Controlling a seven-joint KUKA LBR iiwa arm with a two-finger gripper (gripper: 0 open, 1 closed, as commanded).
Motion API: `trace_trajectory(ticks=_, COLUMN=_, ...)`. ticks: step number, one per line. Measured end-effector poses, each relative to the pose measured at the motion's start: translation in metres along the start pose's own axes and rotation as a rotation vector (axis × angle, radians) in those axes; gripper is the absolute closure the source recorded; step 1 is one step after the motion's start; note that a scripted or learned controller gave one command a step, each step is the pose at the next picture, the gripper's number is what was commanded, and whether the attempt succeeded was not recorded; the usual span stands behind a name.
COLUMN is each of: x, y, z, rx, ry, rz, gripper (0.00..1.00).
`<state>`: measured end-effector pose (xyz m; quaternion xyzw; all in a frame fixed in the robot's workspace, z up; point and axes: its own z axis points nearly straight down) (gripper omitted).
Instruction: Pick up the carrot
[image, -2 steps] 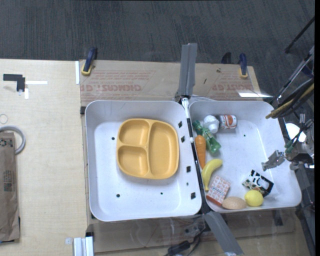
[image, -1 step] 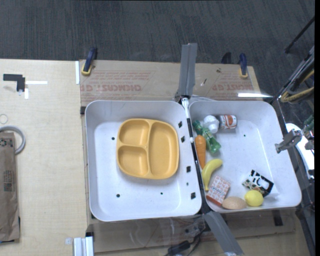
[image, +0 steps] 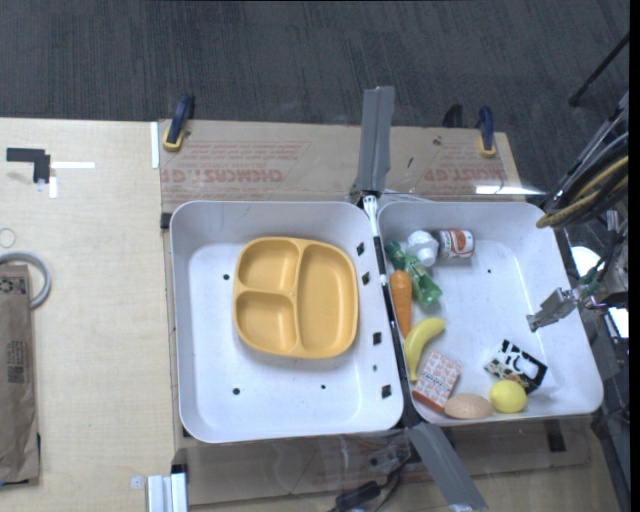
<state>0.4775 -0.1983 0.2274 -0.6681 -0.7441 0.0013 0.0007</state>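
The carrot (image: 401, 302) is orange with a green leafy top and lies lengthwise along the left wall of the right bin (image: 500, 215), close to the divider. My gripper (image: 552, 309) hangs at the right side of that bin, well to the right of the carrot and apart from it. Nothing can be seen held in it.
Around the carrot lie a banana (image: 420, 343), a small can (image: 455, 243) and a white object (image: 421, 245). Along the front are a snack box (image: 437, 378), a tan egg-shaped item (image: 467, 406), a lemon (image: 508, 396) and a black-and-white item (image: 519, 362). A yellow divided plate (image: 297, 296) sits in the left bin (image: 200, 400).
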Motion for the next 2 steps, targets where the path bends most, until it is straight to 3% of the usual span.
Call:
trace_trajectory(ticks=1, x=-0.0241, y=-0.0026, z=0.0148, rx=0.0, ry=0.0, rz=-0.019, gripper=0.0)
trace_trajectory(ticks=2, x=-0.0237, y=-0.0024, z=0.0245, rx=0.0, ry=0.0, rz=-0.014, gripper=0.0)
